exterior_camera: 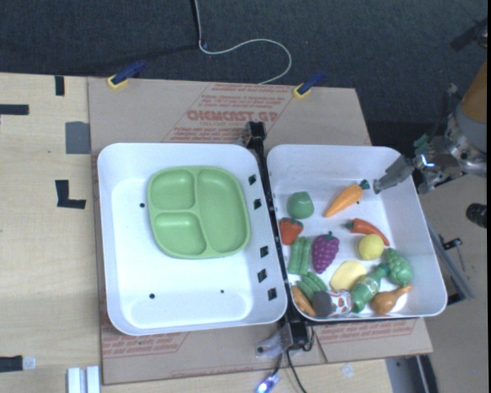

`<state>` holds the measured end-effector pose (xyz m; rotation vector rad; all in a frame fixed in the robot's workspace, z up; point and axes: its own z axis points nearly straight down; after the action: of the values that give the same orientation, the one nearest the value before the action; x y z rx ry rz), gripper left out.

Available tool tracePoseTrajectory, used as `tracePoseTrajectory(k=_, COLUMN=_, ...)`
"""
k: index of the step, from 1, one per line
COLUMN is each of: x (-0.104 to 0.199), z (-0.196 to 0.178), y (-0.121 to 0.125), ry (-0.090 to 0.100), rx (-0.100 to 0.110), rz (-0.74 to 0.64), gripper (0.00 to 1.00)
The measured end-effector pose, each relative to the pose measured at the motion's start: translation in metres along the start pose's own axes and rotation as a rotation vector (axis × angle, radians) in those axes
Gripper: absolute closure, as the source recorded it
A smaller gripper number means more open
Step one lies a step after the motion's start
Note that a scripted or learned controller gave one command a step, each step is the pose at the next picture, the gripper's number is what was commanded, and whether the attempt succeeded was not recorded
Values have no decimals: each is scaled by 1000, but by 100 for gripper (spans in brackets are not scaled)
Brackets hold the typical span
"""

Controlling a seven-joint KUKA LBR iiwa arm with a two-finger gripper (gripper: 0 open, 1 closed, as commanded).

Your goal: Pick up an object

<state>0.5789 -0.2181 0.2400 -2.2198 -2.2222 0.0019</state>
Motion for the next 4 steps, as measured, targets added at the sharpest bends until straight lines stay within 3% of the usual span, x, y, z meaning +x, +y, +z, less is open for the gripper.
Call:
tracePoseTrajectory(k=1, x=118, z=-94, y=-45, ry=3, rx=-7, rz=-12, gripper=0)
tracePoseTrajectory(k=2, x=181, z=-86, y=-97, ry=3, rx=3, rz=-6, gripper=0)
tracePoseTrajectory(k=3, x=258, z=46, y=-98, ry=2, rx=14, rz=-7, gripper=0)
tracePoseTrajectory(k=4, x=316, z=-85, y=-94, ry=4, rx=-11, rz=-9, gripper=0)
